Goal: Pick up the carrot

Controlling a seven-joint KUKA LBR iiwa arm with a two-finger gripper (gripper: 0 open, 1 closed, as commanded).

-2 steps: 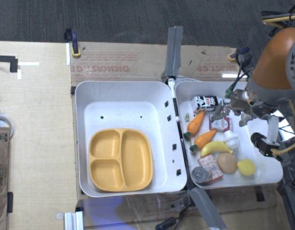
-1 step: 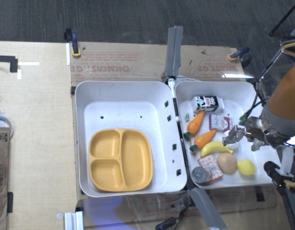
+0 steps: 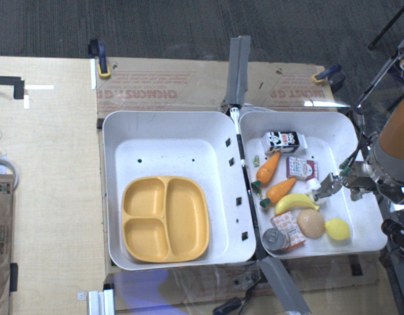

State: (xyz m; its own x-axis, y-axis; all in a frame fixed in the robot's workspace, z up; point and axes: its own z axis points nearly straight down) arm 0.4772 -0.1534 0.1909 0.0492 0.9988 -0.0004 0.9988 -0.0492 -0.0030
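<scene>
Two carrots lie in the right bin: the upper carrot slants with its green tip toward 7 o'clock, and the lower carrot sits just below it, leaf end at 8 o'clock near the bin's left wall. Both are smooth, tapered orange plastic. One curved yellow banana touches the lower carrot at its 5 o'clock side. One black-and-white milk carton lies at 12 o'clock of the pile, one flat pink packet at 3 o'clock of the upper carrot, one tan rounded bread roll, one round lemon, and one grey can on its side at 6 o'clock. One left bin holds one matte yellow three-section plate.

One gripper reaches in from 3 o'clock, low over the bin, just beside the banana's right end and apart from both carrots; whether its fingers are spread or closed I cannot tell, and nothing shows between them.

Bare white floor lies along the right bin's 12 to 2 o'clock side.
</scene>
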